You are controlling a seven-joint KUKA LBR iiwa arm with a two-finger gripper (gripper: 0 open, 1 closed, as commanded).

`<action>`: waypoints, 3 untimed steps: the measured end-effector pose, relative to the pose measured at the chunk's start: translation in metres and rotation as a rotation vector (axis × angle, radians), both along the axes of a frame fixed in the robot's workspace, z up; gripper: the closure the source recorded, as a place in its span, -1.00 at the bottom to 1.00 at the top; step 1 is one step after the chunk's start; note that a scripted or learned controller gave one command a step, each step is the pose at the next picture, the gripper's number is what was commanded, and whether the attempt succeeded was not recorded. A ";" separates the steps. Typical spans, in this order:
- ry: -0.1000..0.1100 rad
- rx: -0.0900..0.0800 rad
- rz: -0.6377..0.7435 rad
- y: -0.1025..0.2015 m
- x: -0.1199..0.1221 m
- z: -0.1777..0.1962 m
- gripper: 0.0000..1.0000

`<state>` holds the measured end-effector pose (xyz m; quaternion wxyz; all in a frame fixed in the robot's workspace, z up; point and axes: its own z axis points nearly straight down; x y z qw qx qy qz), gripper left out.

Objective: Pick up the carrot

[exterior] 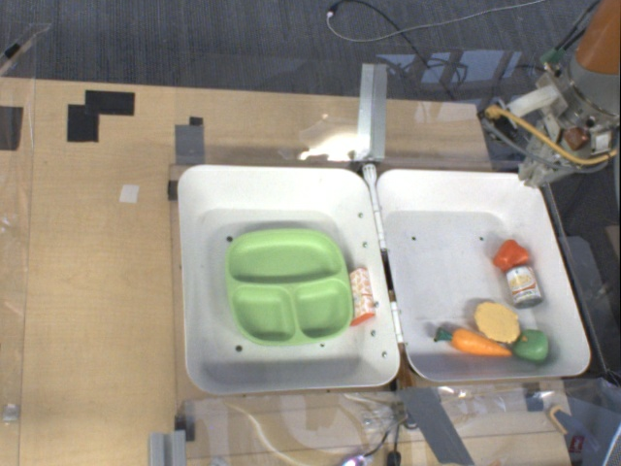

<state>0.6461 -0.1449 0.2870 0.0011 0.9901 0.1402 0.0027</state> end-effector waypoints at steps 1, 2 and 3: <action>0.003 0.000 0.218 -0.004 -0.011 0.019 1.00; 0.004 0.002 -0.073 -0.060 -0.006 -0.015 1.00; 0.001 0.001 -0.063 -0.058 -0.004 -0.003 1.00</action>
